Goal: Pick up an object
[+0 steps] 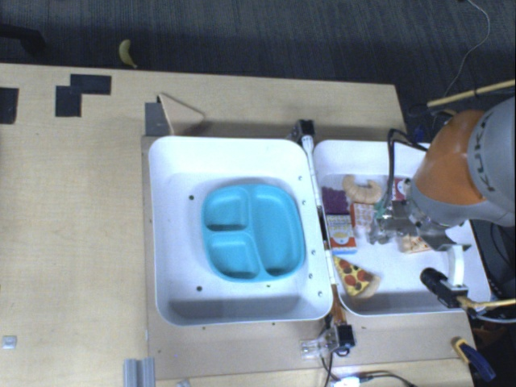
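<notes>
A: Camera view, item one: the hand (385, 226). Where is it sitting?

B: It is hanging low inside the right bin (403, 153), at the end of the grey arm with the orange band (448, 168), which is reaching in from the right. Whether it is clenched or released, I cannot tell; the arm's bulk is covering much of it.

A: Item two: objects lying near the hand?

B: Just left of the hand, a small carton (340, 234) is lying flat, with a dark purple packet (334, 199) beyond it. Above the hand, towards the far wall, a pale beige curled piece (361, 189) is resting. Below and to the left of the hand, a toy pizza slice (355, 277) is lying near the bin's front corner. Just right of the hand, a tan piece (415, 246) is peeking out from under the arm. Nothing can be seen gripped.

A: Item three: the other bin?

B: The left bin (173, 216) is standing well to the left of the hand, touching the right bin along the shared rim. A blue divided plate (251, 232) is lying flat in its middle.

A: Item four: the support?

B: Both bins are sitting on the pale wooden bench (72, 240).
</notes>
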{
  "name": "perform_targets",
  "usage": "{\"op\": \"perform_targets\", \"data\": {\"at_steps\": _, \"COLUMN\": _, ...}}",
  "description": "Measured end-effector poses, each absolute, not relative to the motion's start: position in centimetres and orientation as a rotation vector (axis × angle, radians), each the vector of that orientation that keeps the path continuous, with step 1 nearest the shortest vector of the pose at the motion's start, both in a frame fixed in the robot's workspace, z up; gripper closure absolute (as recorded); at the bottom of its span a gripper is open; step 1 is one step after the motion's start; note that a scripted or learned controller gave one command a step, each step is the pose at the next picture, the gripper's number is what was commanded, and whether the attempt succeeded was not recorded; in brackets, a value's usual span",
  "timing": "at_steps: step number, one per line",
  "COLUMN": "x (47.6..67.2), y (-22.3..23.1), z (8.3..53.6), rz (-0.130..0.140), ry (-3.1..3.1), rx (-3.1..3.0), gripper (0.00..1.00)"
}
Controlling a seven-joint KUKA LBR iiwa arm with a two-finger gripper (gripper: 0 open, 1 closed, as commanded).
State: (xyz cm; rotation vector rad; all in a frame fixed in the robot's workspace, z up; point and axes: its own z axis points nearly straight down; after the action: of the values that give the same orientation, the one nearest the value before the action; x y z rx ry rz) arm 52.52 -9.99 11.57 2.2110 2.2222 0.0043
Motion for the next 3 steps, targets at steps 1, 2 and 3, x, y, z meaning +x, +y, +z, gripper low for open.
{"op": "perform_targets", "data": {"at_steps": 1, "x": 57.3, "y": -8.3, "z": 10.2, "rz": 0.006, "ry": 2.225, "rx": 2.212, "gripper": 1.00}}
{"op": "perform_targets", "data": {"at_steps": 2, "x": 57.1, "y": -9.7, "z": 10.3, "rz": -0.014, "ry": 2.200, "rx": 2.211, "gripper": 0.00}}
{"op": "perform_targets", "data": {"at_steps": 3, "x": 48.9, "y": -9.6, "z": 8.8, "rz": 0.008, "ry": 2.217, "rx": 2.214, "gripper": 0.00}}
